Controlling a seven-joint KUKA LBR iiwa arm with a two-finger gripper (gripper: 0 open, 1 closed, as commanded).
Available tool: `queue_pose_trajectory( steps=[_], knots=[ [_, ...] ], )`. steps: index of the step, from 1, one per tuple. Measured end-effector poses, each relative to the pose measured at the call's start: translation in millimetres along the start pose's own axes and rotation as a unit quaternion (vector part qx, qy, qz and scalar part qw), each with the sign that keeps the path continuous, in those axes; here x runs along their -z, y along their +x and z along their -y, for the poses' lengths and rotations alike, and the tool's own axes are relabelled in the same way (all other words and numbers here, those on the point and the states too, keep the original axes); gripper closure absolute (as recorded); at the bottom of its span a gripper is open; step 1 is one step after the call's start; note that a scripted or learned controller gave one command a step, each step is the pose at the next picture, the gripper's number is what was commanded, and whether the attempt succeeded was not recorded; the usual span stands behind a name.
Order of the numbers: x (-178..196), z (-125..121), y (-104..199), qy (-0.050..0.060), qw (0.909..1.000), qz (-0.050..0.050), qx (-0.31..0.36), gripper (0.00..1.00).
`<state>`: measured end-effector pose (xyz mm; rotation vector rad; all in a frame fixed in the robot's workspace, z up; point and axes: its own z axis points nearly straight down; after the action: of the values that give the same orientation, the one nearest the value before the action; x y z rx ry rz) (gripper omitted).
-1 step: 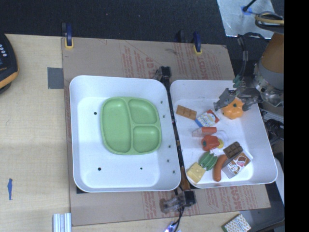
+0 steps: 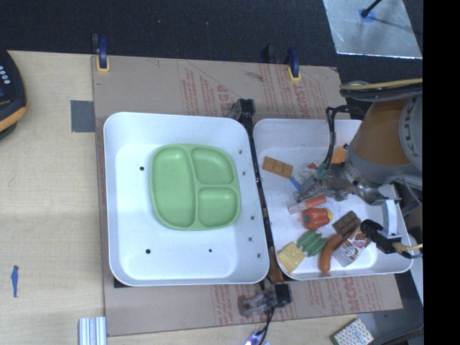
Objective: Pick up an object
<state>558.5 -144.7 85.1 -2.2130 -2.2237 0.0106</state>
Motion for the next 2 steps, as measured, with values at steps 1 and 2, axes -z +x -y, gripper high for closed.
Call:
queue_pose_trajectory(
  steps=[1, 2],
  knots=[
    [6.6, 48.3, 37.7, -0.001, 1.0000, -0.001, 0.000, 0.00],
    [6.4, 83.3, 43.8, -0.002, 1.0000, -0.001, 0.000, 0.00]
  ],
)
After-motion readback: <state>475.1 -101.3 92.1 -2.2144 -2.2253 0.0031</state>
